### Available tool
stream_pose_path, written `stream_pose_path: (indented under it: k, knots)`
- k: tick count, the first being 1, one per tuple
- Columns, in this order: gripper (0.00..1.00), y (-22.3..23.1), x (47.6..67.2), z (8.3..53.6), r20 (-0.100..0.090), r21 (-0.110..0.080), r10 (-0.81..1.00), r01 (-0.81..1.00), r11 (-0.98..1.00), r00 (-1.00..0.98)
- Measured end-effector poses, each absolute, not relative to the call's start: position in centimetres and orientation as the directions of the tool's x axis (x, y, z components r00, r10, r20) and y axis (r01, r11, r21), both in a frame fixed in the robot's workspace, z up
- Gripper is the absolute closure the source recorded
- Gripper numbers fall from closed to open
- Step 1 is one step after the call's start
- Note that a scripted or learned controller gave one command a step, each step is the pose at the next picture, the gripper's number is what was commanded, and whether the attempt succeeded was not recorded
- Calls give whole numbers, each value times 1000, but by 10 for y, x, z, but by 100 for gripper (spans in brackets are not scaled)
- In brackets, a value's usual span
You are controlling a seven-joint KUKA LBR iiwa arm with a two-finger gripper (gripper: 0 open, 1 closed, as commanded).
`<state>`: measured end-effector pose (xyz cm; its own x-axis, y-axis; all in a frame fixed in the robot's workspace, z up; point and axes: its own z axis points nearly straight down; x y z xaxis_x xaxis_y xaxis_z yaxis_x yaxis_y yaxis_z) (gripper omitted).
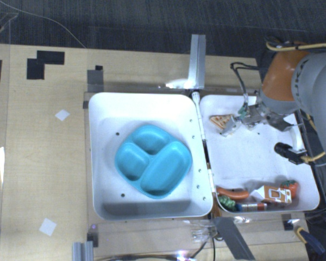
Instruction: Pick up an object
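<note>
Lying along the lower edge of the right bin (pixel 309 197), at the lower right of the frame, is a row of small items: an orange carrot-like piece (pixel 232 192), a green rounded piece (pixel 226 202) just below it, a thin marker-like stick (pixel 254 206), a white wrapper (pixel 258 191), a brown packet (pixel 275 194) and a small red piece (pixel 292 188) at the row's right end, all crowding together and touching or nearly touching one another. Left of them, the left bin (pixel 106 113) is holding a blue divided plate (pixel 153 160) with three compartments, sitting near the middle of the bin floor and tilting slightly in the frame. Higher up, toward the upper part of the right bin, a small tan cracker-like piece (pixel 221 122) is resting on the white floor close to the wall dividing the two bins. Just to its right the gripper (pixel 244 118) is hanging low over the bin floor, near the cracker-like piece but apart from it; whether its fingers are apart or together cannot be told from this angle, and nothing is showing between them. Behind it, at the right edge of the frame, the grey arm (pixel 315 86) with its orange band (pixel 277 78) is reaching in over the bin's upper right corner.
</note>
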<state>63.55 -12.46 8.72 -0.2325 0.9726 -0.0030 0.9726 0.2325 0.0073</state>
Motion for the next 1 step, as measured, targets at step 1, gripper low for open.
stream_pose_path:
  k: [1]
  knots:
    - [0, -113, 628, 94, -2, 5, 970, 970, 243, -243]
